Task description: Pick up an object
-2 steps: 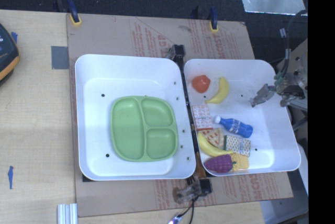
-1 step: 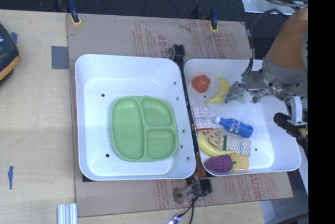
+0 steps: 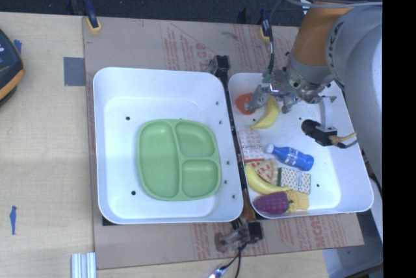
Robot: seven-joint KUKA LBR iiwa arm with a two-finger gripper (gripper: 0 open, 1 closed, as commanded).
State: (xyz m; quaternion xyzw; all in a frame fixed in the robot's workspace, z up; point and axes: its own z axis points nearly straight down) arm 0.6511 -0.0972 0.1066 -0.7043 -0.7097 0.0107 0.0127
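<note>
My gripper [image 3: 274, 99] is low over the back left part of the right bin [image 3: 338, 199]. A small yellow banana [image 3: 267, 117] lies directly under it, its upper end hidden by the gripper, so contact cannot be judged. Just left of the gripper sits a red round object [image 3: 243, 102]. Farther forward in the same bin lie a blue bottle [image 3: 291, 156], a second banana [image 3: 255, 180], a purple grape bunch [image 3: 272, 203] and some small printed packets [image 3: 294, 178].
The left bin [image 3: 110, 95] holds a green divided plate [image 3: 177, 158]. The wall between the two bins [image 3: 231, 140] runs close to the left of the gripper. Objects crowd the front left of the right bin.
</note>
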